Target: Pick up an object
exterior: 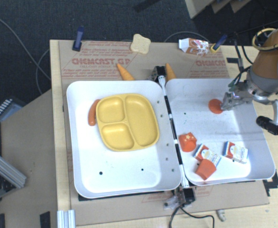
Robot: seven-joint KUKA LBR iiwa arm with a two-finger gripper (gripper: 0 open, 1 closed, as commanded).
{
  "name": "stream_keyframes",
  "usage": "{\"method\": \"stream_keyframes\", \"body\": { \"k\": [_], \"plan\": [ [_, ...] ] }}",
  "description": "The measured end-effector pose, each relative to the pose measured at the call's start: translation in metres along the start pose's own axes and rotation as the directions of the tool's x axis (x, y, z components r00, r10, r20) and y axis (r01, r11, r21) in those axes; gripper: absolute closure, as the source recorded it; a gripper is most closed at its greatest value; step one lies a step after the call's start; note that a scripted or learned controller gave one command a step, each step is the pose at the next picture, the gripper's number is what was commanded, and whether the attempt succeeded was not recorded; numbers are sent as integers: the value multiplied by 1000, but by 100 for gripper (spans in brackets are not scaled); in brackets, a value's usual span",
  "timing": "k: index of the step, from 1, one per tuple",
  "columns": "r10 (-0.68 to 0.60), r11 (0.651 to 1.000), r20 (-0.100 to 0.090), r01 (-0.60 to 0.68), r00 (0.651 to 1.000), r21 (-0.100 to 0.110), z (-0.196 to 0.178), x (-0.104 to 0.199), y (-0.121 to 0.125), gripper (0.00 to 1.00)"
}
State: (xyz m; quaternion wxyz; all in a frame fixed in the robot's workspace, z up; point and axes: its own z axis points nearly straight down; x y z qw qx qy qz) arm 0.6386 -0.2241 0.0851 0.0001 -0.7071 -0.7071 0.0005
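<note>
My gripper (pixel 227 101) reaches into the right bin (pixel 253 146) from the right edge, low over its upper part. Its tip sits right beside a small round red-orange object (pixel 215 107), touching or nearly touching that object's right side. Lower in the same bin lie an orange-red piece (pixel 188 142), a red block (pixel 205 169) and two small white-and-red cartons (pixel 236 152) (pixel 206 154). The left bin (pixel 82 175) holds a yellow divided plate (pixel 127 121) with a red-orange sausage (pixel 92 113) against its left rim.
On the cardboard behind the bins lie a slice of bread (pixel 140 43), two carrot-like pieces (pixel 125 72) (pixel 170 71), a small carton (pixel 194 45) and a blue clip (pixel 77 38). A black clamp (pixel 159 73) joins the bins at the back.
</note>
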Motion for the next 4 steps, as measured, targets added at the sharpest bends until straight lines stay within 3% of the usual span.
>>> {"method": "stream_keyframes", "body": {
  "k": [1, 2, 3, 4],
  "plan": [
    [0, 1000, -1, 0, 1000, 0, -23, 6, -11, 100],
    [-1, 1000, 1, 1, 1000, -5, -38, 4, 0, 100],
    [-1, 1000, 1, 1, 1000, -4, -31, 1, 5, 100],
    [-1, 1000, 0, 1, 1000, -2, 0, 1, 12, 100]
  ]
}}
